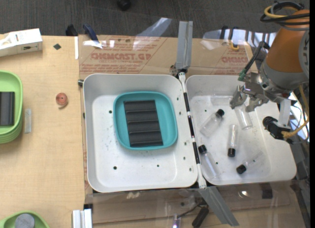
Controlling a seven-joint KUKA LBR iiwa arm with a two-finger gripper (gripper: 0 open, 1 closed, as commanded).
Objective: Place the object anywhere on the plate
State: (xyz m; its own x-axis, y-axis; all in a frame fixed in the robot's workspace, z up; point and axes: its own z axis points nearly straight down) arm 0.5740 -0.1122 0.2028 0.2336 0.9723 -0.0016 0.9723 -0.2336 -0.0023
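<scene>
A teal plate lies in the left bin, with a dark ribbed block resting on it. Several clear vials with black caps are scattered in the right bin: one vial at the left, another vial in the middle, and a third vial near the front. My gripper hangs over the back of the right bin. Its fingers look open, with nothing between them. A clear vial lies just below the fingertips.
A stack of green plates sits at the far left of the wooden bench. A small red disc and a white box are also there. Cardboard lies behind the bins. A grey divider bar runs between them.
</scene>
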